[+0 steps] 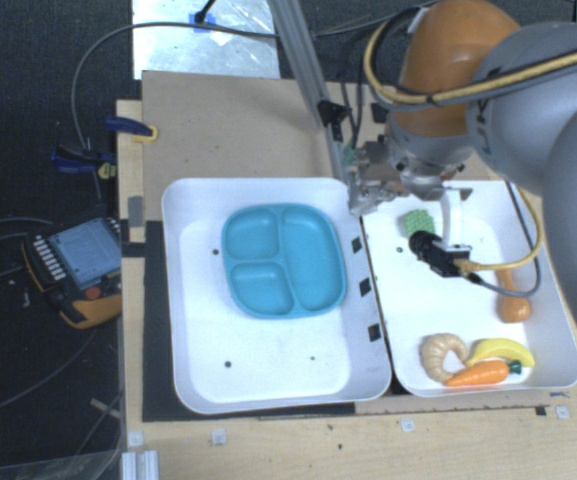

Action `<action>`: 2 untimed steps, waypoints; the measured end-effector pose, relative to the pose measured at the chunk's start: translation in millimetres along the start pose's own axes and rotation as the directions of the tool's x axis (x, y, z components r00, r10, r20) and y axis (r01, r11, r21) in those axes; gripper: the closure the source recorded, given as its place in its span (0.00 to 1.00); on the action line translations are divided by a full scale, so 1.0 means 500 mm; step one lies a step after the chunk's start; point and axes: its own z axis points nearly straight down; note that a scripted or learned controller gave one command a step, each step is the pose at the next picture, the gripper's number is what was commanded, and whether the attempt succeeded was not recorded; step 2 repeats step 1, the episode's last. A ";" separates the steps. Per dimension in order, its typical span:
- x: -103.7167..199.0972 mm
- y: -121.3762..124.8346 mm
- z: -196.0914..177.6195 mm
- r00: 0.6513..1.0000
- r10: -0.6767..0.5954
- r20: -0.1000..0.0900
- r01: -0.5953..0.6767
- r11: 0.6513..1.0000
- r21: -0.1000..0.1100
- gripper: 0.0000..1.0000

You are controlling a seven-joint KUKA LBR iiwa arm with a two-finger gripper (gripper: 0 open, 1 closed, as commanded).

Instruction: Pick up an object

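My gripper (366,196) hangs over the far left corner of the right bin (408,308), close to the wall between the two bins. Just to its right, a small green ridged object (417,221) lies on the bin floor, apart from the gripper. An orange elongated object (513,302) lies by the right wall. At the near end sit a beige curled pastry (440,353), a yellow banana (502,350) and an orange carrot (478,373), close together. Nothing shows in the gripper.
The left bin (268,368) holds a blue divided plate (283,259) in its far half. The grey arm with its orange band (448,28) covers the far right of the bench. Cables and tools lie off the bench at the left.
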 end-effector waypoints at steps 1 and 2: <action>0.087 -0.046 -0.001 1.000 0.001 0.001 -0.001 1.000 0.002 1.00; 0.087 -0.046 -0.001 1.000 0.001 0.001 -0.001 1.000 0.002 1.00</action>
